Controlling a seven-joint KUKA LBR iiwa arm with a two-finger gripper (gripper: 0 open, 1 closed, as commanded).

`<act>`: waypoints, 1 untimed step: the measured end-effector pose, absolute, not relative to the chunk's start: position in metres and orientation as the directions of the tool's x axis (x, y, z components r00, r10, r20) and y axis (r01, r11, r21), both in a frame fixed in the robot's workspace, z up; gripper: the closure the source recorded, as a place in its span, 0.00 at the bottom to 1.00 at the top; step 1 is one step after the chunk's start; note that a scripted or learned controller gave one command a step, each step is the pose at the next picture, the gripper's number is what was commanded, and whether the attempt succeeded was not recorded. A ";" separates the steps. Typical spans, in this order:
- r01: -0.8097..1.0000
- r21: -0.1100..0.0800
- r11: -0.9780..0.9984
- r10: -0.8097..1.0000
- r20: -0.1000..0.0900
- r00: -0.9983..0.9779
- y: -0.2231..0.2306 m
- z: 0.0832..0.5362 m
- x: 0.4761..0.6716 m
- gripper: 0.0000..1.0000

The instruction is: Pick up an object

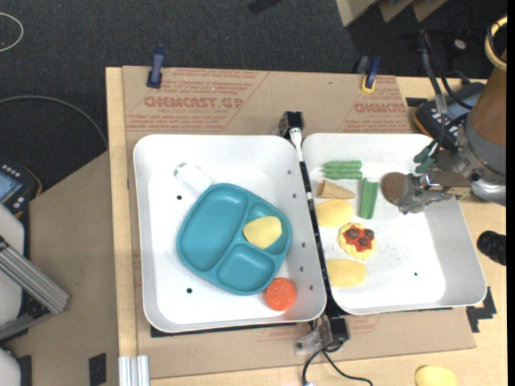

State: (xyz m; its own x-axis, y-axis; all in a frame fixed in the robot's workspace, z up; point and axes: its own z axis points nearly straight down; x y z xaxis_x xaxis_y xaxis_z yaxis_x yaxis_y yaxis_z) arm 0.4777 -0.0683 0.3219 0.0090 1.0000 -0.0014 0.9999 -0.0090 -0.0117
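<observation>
- the pincer (pixel 412 193) sits low over the right bin (pixel 451 284), near its upper middle, with the grey arm (pixel 483 147) coming in from the right and cut off by the frame edge.
- its fingers are lost in a dark, blurred cluster of metal and cable; i cannot tell whether the pincer is open or closed, nor whether anything is in it.
- a brown round thing (pixel 393 187) lies right against the pincer's left side, partly covered by it; what it is cannot be made out.
- just left of that stands a green stick (pixel 368 198), upright in the picture, and further left and a little up two green beans (pixel 342 169) lie flat.
- left of the pincer are a tan wedge (pixel 333 189) and a pale yellow piece (pixel 335 212); below-left is a small round pizza-like toy (pixel 357 240) with red spots, and below it another yellow piece (pixel 347 273).
- well to the pincer's left, in the left bin (pixel 157 240), a teal divided plate (pixel 221 236) holds a yellow lump (pixel 262 232); an orange ball (pixel 281 293) touches the plate's lower edge.
- a faint clear or white object (pixel 191 177) at the plate's upper left is hard to read against the bin.
- a yellow thing (pixel 435 375) on the worktop's lower right is cut off by the frame.
</observation>
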 end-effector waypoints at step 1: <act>1.000 -0.005 -0.005 1.000 0.000 0.005 -0.116 0.291 0.510 1.00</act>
State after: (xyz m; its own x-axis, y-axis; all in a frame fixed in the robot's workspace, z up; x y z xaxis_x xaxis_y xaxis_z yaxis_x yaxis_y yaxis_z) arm 0.5099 -0.1157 0.2910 0.0047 1.0000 -0.0005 1.0000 -0.0047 -0.0047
